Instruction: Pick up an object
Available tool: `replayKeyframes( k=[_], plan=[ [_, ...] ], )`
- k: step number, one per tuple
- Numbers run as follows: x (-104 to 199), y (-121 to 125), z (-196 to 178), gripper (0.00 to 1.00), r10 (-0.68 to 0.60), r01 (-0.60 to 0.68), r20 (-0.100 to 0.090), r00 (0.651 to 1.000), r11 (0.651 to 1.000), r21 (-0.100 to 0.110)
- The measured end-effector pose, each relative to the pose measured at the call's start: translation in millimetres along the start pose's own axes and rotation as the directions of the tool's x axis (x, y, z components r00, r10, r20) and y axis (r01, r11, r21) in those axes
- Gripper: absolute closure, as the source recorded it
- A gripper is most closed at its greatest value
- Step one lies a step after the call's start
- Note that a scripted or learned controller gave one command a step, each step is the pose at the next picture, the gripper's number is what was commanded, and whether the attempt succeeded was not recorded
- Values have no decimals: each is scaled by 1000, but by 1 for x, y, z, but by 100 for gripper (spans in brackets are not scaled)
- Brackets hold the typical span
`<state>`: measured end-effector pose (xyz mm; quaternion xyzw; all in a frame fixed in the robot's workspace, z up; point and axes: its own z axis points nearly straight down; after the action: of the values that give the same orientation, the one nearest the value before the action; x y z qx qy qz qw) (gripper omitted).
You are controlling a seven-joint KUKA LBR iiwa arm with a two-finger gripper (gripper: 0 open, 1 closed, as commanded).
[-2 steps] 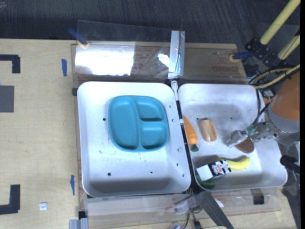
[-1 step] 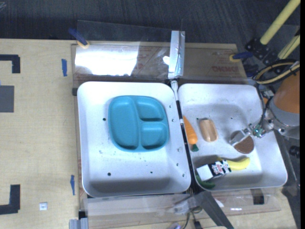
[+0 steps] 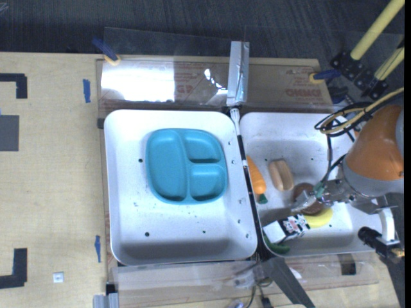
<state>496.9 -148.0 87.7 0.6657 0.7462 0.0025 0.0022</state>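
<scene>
No legible text or labels anywhere.

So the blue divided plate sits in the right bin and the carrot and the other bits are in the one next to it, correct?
Not quite: the blue divided plate sits in the left bin, as the camera view shows. The carrot and the other bits are in the right bin next to it, where the gripper has reached in.

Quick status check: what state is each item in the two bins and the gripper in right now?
Blue divided tray: flat in left bin, compartments bare.
Carrot: lying along right bin's left wall.
Bread roll: lying loose, untouched.
Yellow item: lying beneath the gripper.
Black-and-white packet: lying by the front wall.
Gripper: low in right bin.
</scene>
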Motion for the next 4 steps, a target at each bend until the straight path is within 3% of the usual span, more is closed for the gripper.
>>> replayKeyframes(
  k=[1,2,3,4],
  plan=[
    [6,29,-102,0,149,-149,2,989,989,-1],
    [-28,25,-3,0,141,-141,5,990,990,-6],
    [20,-13,0,0,283,-283,0,959,959,0],
    [52,-7,0,0,41,-41,4,999,999,-1]
  ],
)
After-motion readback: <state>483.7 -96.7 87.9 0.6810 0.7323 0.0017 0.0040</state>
